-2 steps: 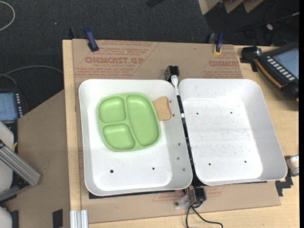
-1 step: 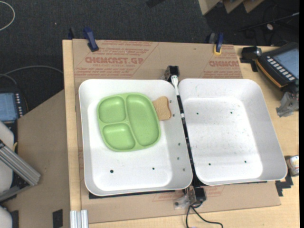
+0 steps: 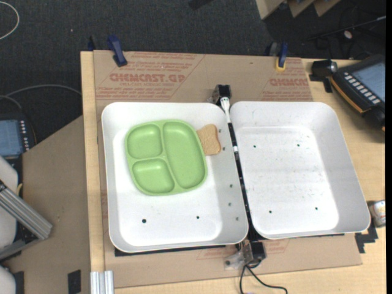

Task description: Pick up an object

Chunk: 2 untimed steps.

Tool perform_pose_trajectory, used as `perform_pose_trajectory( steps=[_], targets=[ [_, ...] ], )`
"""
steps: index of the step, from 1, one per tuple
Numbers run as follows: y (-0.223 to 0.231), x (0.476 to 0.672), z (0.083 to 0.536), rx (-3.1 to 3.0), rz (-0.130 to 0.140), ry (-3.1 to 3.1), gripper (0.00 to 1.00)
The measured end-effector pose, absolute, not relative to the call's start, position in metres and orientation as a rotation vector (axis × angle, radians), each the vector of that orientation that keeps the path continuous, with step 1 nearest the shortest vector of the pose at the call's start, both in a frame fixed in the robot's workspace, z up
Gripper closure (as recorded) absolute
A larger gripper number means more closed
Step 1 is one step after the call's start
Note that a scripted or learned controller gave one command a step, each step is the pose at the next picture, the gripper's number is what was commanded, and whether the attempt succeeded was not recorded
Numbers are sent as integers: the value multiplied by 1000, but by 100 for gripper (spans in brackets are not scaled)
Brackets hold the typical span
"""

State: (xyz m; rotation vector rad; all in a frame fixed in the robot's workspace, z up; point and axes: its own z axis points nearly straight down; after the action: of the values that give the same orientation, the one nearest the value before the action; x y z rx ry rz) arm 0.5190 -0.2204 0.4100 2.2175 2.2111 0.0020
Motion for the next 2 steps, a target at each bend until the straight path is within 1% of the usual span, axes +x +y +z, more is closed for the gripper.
perform_pose_trajectory(
  steps=[1,2],
  targets=[
    [-224,487,349,2229,-5,2222,100],
    [-224,513,482,2205,10,2211,100]
  ],
)
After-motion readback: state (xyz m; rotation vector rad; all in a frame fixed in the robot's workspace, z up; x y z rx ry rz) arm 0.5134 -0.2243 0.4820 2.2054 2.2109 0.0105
